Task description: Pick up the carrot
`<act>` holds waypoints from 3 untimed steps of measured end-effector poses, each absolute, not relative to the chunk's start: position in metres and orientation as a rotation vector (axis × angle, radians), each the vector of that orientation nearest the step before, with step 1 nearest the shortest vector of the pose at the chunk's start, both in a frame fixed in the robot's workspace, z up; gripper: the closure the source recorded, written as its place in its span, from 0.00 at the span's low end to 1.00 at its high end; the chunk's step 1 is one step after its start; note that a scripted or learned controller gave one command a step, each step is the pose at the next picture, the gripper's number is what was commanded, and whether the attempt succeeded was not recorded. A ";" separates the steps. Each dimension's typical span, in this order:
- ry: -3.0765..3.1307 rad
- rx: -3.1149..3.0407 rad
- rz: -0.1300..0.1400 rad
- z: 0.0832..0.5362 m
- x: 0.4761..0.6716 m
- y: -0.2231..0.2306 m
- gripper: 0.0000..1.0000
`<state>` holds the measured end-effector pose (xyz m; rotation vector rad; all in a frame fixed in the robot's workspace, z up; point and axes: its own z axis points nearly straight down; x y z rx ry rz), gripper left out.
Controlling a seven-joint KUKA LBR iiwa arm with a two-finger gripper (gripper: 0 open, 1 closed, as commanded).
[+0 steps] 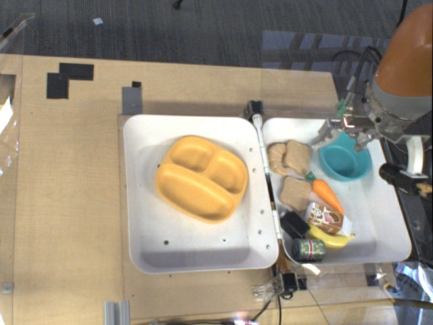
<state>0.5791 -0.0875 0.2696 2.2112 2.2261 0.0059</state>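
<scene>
The gripper [346,128] hangs over the teal bowl [345,162] near the right bin's [389,246] far edge, its grip impossible to tell, the carrot [326,194] lying just beside the bowl.

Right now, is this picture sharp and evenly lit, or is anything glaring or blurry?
Camera view: light is soft and even; the yellow plate casts only a faint shadow on the left bin. The carrot reads clearly. The arm's orange band is close to the lens and soft. The small packet is too blurry to read.

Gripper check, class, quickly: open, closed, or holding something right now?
Gripper: cannot be told; it is above the teal bowl, apart from the carrot.
</scene>
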 end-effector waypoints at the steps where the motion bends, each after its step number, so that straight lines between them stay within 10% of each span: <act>1: 2.198 2.253 -0.010 0.133 0.555 -0.120 0.00; 2: 2.214 2.202 0.024 0.093 0.538 -0.107 0.00; 3: 2.216 2.191 0.038 0.106 0.542 -0.104 1.00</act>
